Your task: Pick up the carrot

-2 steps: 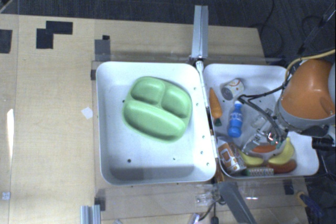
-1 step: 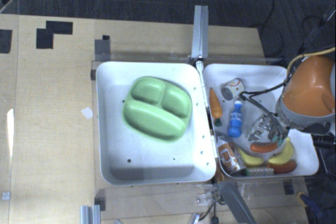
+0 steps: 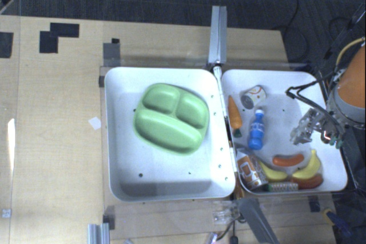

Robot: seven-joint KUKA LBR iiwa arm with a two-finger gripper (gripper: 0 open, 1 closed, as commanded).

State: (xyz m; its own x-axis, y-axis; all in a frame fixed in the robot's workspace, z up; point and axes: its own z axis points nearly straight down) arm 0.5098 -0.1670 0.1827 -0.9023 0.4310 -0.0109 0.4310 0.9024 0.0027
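The orange carrot (image 3: 234, 112) lies along the left wall of the right bin (image 3: 274, 80), pointing away from the camera. My gripper (image 3: 303, 130) hovers over the right side of that bin, well to the right of the carrot and just above the sausage and banana. Nothing shows between its fingers, and their opening is too small and blurred to read.
A blue bottle (image 3: 257, 130) lies just right of the carrot, with a small can (image 3: 252, 96) behind it. A sausage (image 3: 289, 160), bananas (image 3: 307, 167) and a packet (image 3: 250, 171) crowd the bin's front. The left bin (image 3: 123, 180) bears a green divided plate (image 3: 171, 117).
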